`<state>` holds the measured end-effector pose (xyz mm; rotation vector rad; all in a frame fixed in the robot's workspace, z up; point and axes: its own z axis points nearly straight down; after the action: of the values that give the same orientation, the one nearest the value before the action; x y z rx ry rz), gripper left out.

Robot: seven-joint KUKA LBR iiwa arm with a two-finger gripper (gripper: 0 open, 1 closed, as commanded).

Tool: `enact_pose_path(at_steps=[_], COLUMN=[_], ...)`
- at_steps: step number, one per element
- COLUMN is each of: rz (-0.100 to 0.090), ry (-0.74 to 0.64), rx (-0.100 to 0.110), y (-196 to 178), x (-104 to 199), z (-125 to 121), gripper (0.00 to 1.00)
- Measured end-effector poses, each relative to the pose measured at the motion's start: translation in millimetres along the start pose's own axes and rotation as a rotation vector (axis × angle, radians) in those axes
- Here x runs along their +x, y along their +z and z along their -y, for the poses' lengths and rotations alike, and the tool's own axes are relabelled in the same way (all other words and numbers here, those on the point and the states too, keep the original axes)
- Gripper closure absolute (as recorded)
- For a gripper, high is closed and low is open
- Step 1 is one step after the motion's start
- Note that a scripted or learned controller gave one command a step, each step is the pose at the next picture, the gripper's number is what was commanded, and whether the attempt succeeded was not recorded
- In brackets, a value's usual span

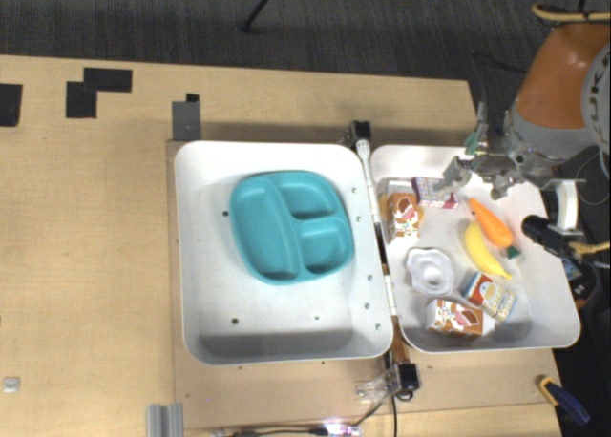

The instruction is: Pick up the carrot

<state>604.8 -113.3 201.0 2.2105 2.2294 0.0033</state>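
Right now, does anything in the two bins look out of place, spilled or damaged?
Nothing stands out. The teal divided plate lies flat in the left bin. In the right bin, the carrot, banana, white cup and small cartons lie loosely scattered, none visibly spilled or broken.

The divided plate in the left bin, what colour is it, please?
Teal, in the camera view.

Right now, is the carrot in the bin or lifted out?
In the bin. The carrot lies flat on the right bin's floor beside the banana, with the gripper above its upper end.
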Motion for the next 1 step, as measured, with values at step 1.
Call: enact_pose_path(at_steps=[1], rz=[0.002], ry=[0.033], rx=[0.007], y=[77.3], x=[-44.1], z=[19.6], gripper=[0.0])
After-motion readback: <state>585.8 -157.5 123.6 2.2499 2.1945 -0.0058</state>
